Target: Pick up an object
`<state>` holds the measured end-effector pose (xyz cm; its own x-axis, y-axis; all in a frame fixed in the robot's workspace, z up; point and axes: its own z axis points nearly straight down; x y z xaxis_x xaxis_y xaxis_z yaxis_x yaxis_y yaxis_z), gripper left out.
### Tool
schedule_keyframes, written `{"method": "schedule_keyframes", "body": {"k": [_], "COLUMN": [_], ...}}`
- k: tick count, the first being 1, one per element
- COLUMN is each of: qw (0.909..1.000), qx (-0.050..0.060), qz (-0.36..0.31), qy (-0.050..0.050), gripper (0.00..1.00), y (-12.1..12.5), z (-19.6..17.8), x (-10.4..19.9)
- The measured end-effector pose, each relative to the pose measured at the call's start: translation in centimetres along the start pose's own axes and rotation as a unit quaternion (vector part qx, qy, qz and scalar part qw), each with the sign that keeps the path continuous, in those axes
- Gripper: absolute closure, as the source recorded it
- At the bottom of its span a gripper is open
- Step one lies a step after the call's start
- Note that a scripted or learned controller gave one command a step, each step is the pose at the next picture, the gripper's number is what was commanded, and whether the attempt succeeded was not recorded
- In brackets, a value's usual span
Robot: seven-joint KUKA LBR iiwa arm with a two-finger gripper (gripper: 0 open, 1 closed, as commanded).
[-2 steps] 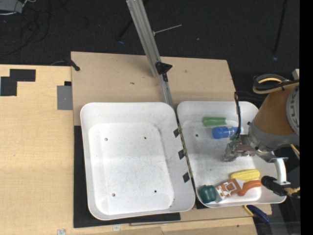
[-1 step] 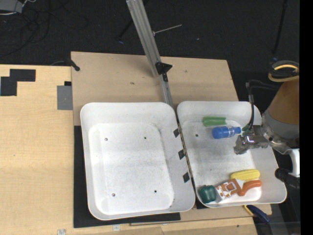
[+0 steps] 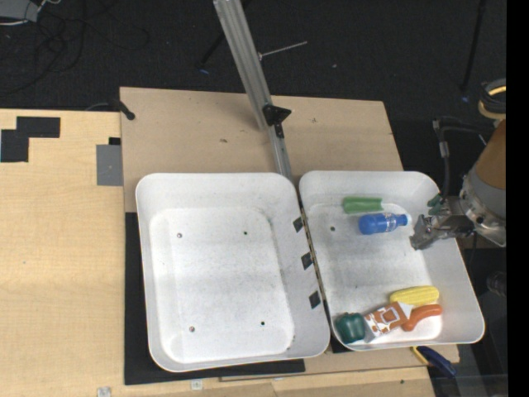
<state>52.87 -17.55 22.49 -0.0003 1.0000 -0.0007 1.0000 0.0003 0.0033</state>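
Approach stage of a pick. The grey metal pincer (image 3: 423,231) hangs at the right edge of the right shallow white plastic bin (image 3: 397,321), grasping nothing visible; whether it is released or clenched cannot be told. Nearest it lie the blue plastic bottle (image 3: 381,222) and, just behind, the green plastic cylinder (image 3: 362,205). The yellow corn-shaped toy (image 3: 415,295), orange curved piece (image 3: 420,313), printed packet (image 3: 383,320) and dark green cap-like object (image 3: 350,327) cluster at the near wall. The next move probably calls for centring over one object and descending. No writing is legible.
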Motion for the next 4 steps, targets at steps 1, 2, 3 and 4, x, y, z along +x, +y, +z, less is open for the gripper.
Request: {"method": "schedule_keyframes", "body": {"k": [1,2,3,4], "qw": [1.0000,1.0000,1.0000,1.0000], "qx": [0.000,0.004,0.004,0.005], "qz": [-0.001,-0.002,-0.002,-0.002], "qy": [0.000,0.002,0.002,0.002], "gripper": [1.00,1.00,1.00,1.00], "y": [0.1,0.9,0.5,1.4], "z": [-4.8,-3.0,-2.7,-1.2], "x": [-0.1,5.2,10.2,14.7]}}
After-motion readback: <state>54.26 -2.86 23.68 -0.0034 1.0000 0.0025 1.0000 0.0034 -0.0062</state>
